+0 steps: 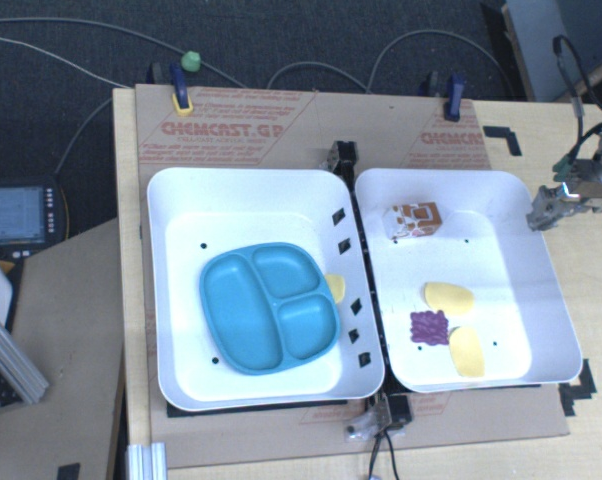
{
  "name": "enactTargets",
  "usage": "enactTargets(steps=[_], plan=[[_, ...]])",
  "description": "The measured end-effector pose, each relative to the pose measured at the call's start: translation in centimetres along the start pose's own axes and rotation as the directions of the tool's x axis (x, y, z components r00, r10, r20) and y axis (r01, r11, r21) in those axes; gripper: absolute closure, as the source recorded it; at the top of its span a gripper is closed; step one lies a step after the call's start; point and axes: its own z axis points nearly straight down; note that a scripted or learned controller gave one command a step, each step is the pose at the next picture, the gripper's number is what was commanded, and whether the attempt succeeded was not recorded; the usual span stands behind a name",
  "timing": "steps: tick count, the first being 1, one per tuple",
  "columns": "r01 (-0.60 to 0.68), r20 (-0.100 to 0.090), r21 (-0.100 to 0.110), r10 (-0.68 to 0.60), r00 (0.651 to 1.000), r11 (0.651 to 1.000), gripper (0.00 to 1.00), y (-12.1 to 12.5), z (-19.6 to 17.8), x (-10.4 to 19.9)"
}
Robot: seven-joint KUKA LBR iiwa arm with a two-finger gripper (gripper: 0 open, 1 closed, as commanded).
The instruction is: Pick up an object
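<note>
You have 2 shallow white plastic bins side by side on the pale wooden bench (541, 138). The gripper (544, 208) sits at the far right of the camera view, just outside the upper right rim of the right-hand bin (541, 268), low near the bench and well apart from everything inside it; the arm itself is mostly cut off by the frame edge, with a dark cable looping above the wrist. You cannot tell how the fingers stand, since that end is small and blurred. In the right-hand bin, a brown-and-white patterned block (415, 220) lies near the back, and toward the front you will find a flat yellow oval piece (448, 296), a knobbly purple cluster like a bunch of grapes (429, 327) just beside and below it, and a second yellow elongated piece (467, 352) touching the cluster's right edge. The left-hand bin (181, 218) holds a blue plastic plate with 3 compartments (269, 306), and a small yellow object (335, 289) peeks out from under its right rim.
</note>
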Motion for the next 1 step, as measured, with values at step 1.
enactTargets(steps=[1], plan=[[0.005,-0.005,0.006,-0.004,1.0,1.0,1.0,-0.52,-0.34,6.3]])
